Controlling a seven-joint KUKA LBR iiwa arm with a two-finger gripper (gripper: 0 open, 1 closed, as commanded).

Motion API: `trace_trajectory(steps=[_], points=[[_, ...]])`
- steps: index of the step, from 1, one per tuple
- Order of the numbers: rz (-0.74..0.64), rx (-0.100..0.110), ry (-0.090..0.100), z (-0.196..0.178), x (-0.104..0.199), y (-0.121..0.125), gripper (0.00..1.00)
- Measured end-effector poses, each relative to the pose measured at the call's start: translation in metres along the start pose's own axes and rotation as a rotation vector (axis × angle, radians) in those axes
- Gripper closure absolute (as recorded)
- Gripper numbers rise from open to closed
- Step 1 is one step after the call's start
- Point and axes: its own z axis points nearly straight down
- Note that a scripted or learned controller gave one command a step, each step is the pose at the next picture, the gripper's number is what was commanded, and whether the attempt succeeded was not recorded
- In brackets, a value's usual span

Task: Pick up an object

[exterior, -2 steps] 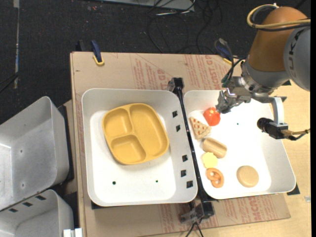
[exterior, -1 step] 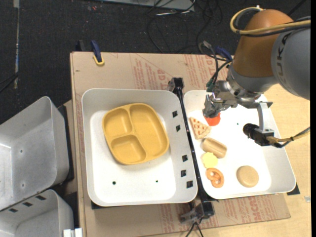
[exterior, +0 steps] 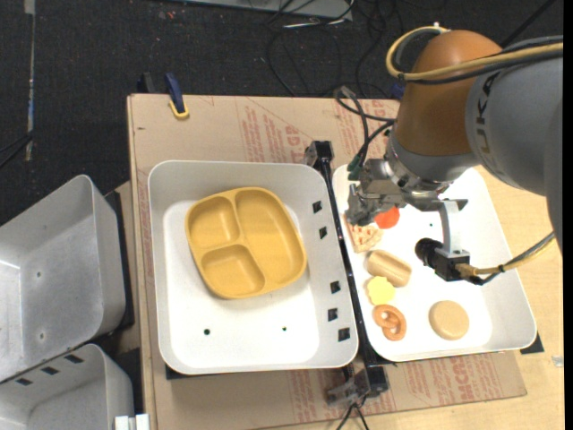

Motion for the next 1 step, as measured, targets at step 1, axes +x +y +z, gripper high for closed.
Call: trace_trajectory(steps=[1], points=[[-0.002, -0.001, 0.001, -0.0074, 0.0469, -0.0232, 1.0]])
